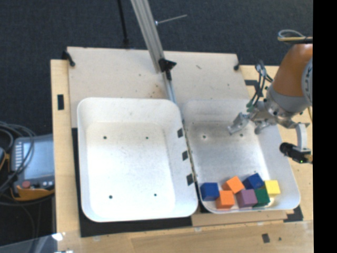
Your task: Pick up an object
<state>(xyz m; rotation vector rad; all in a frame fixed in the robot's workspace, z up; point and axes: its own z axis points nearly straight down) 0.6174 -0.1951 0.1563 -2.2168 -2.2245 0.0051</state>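
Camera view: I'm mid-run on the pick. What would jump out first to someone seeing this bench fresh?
First, the cluster of colored blocks bunched in the near corner of the right bin: blue, orange, purple, green and yellow. Next, the arm with its orange band reaching in from the right, its tool over the far part of that bin, well away from the blocks. The left bin sits beside it.

My surface is pale wood, with a beige board laid over its far part. A slanted aluminium rail rises from that board. Off the left edge, on dark carpet, sits a grey pendant among cables.
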